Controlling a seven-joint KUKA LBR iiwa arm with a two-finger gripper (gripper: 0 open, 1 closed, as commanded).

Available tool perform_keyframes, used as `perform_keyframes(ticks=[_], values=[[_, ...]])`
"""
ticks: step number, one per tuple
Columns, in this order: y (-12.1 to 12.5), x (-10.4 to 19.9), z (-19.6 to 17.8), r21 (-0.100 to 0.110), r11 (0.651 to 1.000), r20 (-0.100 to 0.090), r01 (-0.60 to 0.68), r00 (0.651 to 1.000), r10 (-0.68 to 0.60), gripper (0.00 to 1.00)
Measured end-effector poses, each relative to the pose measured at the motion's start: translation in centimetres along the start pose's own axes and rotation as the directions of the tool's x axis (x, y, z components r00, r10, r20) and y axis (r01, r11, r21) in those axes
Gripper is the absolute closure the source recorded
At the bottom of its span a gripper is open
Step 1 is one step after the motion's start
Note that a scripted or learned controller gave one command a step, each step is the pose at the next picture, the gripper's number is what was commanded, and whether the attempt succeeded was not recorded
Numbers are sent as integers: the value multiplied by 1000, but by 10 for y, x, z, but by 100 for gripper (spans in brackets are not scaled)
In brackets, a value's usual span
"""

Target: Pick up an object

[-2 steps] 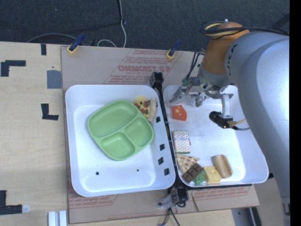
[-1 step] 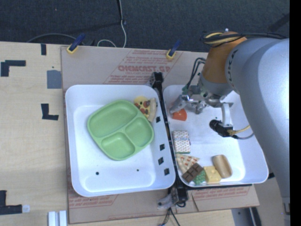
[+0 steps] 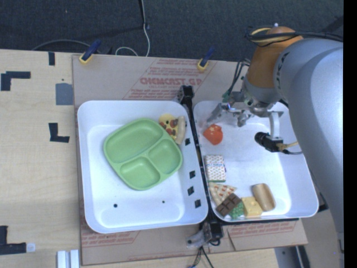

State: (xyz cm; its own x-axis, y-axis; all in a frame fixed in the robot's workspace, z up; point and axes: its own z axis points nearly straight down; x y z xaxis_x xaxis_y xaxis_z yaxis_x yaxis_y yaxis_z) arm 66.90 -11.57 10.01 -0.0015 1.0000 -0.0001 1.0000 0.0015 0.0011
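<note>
Camera view, looking down on both bins: the red toy (image 3: 212,134), a small rounded lump of red-orange, sits on the floor of the right bin (image 3: 295,177), near the bin's far end and close to the black divider (image 3: 192,155) that runs between the two bins. My gripper (image 3: 227,118) hangs just beyond it, toward the far wall. My jaws stand spread apart, with bare white floor showing between them. The red toy is not between my fingers (image 3: 215,116). It lies just on the near side of the finger closest to the divider, and I cannot tell whether that tip touches it. Farther toward the near end of the same bin, a small patterned box (image 3: 215,167) rests beside the divider. Past that a cluster crowds the near corner: a wedge of toy pizza (image 3: 221,192), a brown chocolate piece (image 3: 228,204), a green bit (image 3: 238,210), a yellow block (image 3: 252,206) and a tan bread roll (image 3: 263,196), all touching or nearly touching one another. Across the divider, the left bin (image 3: 95,205) carries a green divided plate (image 3: 143,154) lying tilted across its middle, and a second pizza slice (image 3: 173,125) sits at the plate's far right edge, next to the divider.
</note>
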Motion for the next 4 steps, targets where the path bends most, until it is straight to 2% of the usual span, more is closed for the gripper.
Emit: perform_keyframes(ticks=[1, 2, 3, 4], values=[[-38, 17, 17, 5, 1000, 0, -1, 1000, 1, 0], [-1, 21, 16, 10, 1000, 3, 3, 1000, -3, 0], [-1, 14, 16, 2, 1000, 1, -1, 1000, 1, 0], [-1, 15, 6, 3, 1000, 1, 2, 1000, -2, 100]])
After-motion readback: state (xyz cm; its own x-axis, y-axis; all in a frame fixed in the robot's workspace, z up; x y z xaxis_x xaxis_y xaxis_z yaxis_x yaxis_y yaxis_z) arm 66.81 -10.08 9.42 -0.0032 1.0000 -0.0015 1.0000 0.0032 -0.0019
